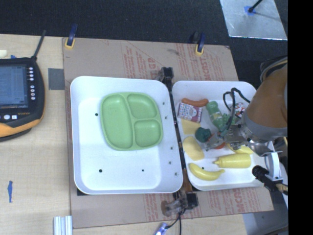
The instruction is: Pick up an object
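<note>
The right bin holds a jumble of toy food. A hot dog lies at the back, with a red-and-white packet just in front of it. A green bottle and a dark green piece sit mid-bin. A pale yellow piece, a banana and a yellow mustard bottle lie toward the front. My gripper reaches down among the items in the middle of the bin, between the dark green piece and the mustard bottle. The arm's grey wrist covers the bin's right side.
The left bin holds a green divided plate. A teach pendant lies on the bench at far left. Clamps pin the cardboard sheet at the back edge.
</note>
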Robot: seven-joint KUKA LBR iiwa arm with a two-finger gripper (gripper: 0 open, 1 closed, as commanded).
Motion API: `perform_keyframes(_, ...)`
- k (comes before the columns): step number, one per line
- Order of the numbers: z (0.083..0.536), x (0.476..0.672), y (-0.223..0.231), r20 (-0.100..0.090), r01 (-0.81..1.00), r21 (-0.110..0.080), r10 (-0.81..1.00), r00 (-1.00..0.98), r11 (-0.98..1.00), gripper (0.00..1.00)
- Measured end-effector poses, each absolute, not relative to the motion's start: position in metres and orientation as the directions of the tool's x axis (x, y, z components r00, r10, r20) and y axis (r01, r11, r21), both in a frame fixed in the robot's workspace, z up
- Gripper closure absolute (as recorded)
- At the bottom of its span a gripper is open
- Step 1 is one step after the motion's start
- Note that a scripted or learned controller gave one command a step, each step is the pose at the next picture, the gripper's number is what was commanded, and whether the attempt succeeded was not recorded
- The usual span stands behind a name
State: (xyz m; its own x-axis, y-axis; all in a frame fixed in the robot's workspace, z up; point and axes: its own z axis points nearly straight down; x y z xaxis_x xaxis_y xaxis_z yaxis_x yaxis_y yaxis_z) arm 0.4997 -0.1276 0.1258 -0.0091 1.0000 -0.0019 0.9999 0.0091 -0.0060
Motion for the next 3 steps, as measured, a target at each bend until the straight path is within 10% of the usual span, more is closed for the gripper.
perform_keyframes(1,0.091,0.571,-0.115,-0.001,1.0,-0.005,1.0,-0.006,0.006,0.0)
perform_keyframes(2,0.102,0.571,-0.116,-0.002,1.0,-0.006,1.0,-0.007,0.007,1.0)
perform_keyframes(3,0.101,0.571,-0.116,-0.002,1.0,-0.006,1.0,-0.008,0.008,0.0)
